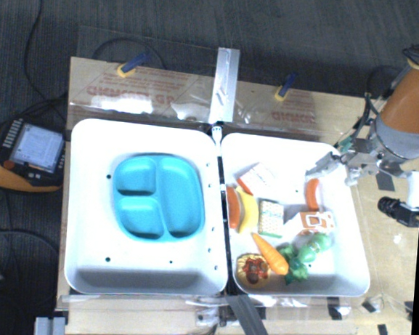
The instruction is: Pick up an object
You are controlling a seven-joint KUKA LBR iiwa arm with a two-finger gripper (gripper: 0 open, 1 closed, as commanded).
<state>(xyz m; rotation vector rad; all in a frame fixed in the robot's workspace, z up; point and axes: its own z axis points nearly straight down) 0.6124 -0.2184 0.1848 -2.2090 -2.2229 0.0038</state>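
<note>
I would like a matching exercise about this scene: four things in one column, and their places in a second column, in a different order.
Things:
1. blue tray
2. carrot
3. banana
4. hand

Places:
A. in the right bin, near its left wall
B. over the upper right corner of the right bin
C. in the left bin
D. in the right bin, towards its lower edge

Pairs: 1-C, 2-D, 3-A, 4-B

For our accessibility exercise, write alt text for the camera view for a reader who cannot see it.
The arm's gripper hovers over the right bin's upper right, above toy food: a carrot, a banana and a sausage. The left bin holds a blue divided tray.
</note>
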